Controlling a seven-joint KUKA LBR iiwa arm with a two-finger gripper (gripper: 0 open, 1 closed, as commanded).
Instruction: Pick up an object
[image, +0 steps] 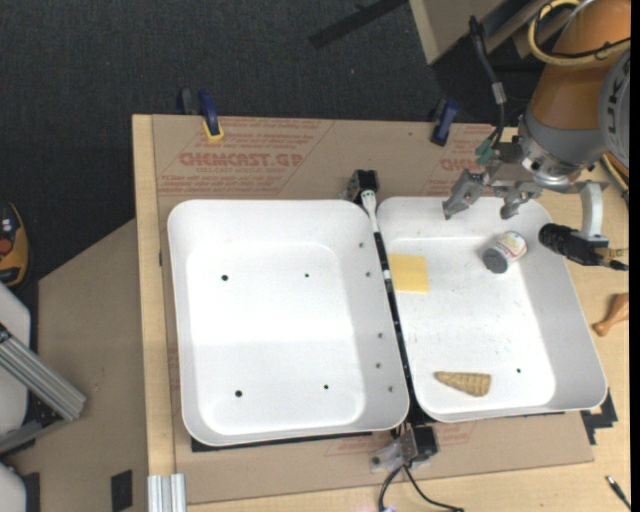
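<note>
Tan cone (463, 382) nearest; arm's end effector (487, 203), fingers apart, above right bin's (560, 330) far edge.

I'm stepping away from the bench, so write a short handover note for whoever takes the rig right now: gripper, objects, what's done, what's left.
Gripper: fingers open, holding nothing, hovering over the far edge of the right bin.
Objects, all in the right bin: small grey-and-white cylinder just in front of the gripper, yellow square pad near the left wall, tan cone-shaped piece near the front.
Left bin: four dark dots on the floor.
Done: no pick yet.
Left: descend on one object, likely the cylinder, grasp and lift.
</note>
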